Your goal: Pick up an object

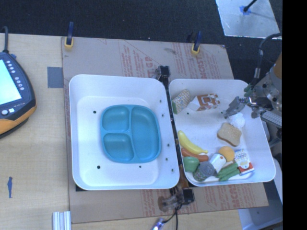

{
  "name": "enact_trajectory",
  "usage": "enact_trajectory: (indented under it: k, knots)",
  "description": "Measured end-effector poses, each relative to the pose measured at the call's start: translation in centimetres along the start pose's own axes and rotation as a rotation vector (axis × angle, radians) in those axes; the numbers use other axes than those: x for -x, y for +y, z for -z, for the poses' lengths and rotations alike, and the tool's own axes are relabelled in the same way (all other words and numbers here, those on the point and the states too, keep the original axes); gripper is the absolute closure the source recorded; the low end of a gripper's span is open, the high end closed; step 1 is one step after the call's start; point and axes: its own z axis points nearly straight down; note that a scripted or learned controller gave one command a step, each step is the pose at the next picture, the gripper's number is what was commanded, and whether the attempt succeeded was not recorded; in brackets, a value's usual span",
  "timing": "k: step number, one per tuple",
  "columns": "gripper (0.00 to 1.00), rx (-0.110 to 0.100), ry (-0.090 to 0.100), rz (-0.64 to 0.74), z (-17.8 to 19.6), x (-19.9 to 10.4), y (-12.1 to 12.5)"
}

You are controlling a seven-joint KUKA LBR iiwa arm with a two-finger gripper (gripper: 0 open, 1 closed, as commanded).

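**Gripper low over the right bin, nothing in its grasp**

I have the gripper [234, 110] reaching in from the right, down over the upper right part of the right bin [261, 128]. Its two grey fingers [230, 112] look spread apart, and I see nothing between them, so I read the hand as released and empty.

Candidates all lie in the right bin. Just below the fingertips sits a small white lump [237, 121], with a slice of bread [229, 133] beside and below it. A brown-and-white packet [207, 101] and a striped wrapped item [181, 100] lie along the upper edge. The lower part is crowded: banana [189, 143], an orange piece [226, 153], green pieces [191, 164], a grey lump [206, 171], a small carton [242, 159], mostly touching one another.

The left bin [76, 128] holds a blue divided plate [130, 132].

My judgement: this is the approach step, before any closure. Nearest target looks to be the white lump. Next move calls for centring the fingers over it, descending to the bin floor, then closing. The bread close by could get nudged.
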Motion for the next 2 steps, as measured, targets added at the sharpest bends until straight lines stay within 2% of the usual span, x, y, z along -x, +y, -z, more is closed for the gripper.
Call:
enact_trajectory:
  k: [1,2]
  knots:
    - [0.00,-0.001,-0.001,0.001,-6.6,-0.1,-0.7]
    - [0.00,0.000,-0.001,0.005,-4.3,-12.6,4.2]
